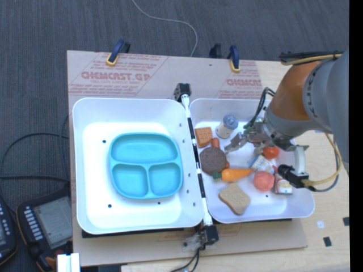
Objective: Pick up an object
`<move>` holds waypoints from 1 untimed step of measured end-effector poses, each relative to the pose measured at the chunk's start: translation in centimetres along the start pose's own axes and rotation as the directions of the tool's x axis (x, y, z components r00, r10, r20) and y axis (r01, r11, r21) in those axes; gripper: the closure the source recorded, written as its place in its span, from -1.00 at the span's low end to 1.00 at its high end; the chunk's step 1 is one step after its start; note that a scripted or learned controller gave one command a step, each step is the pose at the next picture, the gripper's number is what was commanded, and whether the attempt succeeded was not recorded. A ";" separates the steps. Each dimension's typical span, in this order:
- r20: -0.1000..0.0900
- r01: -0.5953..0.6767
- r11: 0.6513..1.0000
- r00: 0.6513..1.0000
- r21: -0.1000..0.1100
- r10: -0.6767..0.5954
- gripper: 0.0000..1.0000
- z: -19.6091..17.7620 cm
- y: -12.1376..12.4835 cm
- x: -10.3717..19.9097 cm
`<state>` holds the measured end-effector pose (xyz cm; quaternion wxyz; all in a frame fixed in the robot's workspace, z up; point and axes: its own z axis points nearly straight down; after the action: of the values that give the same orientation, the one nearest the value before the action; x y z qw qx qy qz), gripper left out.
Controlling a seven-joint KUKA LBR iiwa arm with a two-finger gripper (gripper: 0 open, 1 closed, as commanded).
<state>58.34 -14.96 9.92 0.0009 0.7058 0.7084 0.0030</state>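
Just left and below the claw [245, 139], we see the carrot [235, 174] lying in the right bin [300, 208], between the brown patty [214, 160] and the pink ball [264, 181]. Its long axis runs nearly left-right, the tip pointing right toward the ball. We judge it the likeliest pick, though others crowd near. We cannot tell how the claw stands. Farther out, 1 bread slice [235, 198] lies below; the left bin [91, 208] holds a blue tray [146, 164].
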 end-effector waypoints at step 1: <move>0.004 0.000 1.000 1.000 -0.002 0.000 1.00 -1.0 0.0 -0.1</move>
<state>58.35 -15.11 10.94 0.0031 0.7059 0.7083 0.0021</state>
